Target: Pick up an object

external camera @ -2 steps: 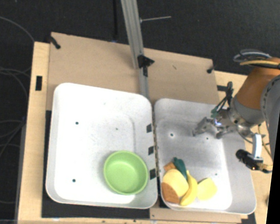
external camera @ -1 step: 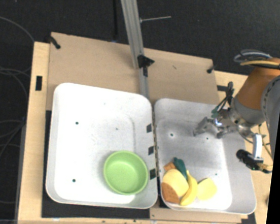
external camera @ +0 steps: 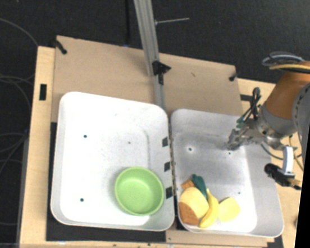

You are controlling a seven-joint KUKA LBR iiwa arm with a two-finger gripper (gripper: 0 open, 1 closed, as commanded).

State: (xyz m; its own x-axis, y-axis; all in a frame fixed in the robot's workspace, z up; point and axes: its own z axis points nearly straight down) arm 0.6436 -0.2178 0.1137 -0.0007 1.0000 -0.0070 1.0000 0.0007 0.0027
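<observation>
Clustered yellow and tan plastic toys (external camera: 207,207) occupy the right white bin's (external camera: 256,219) near corner, beside a green bowl (external camera: 139,190). Gripper (external camera: 236,138) hovers apart above; fingers' opening indiscernible. Approach step: next, descend toward the cluster.

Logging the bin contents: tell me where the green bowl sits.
The green bowl sits in the left bin, at its near right corner, beside the divider.

White bins (external camera: 109,126) look like speckled matt plastic; green bowl (external camera: 139,190) smooth plastic; bench (external camera: 111,69) matt brown board.
</observation>
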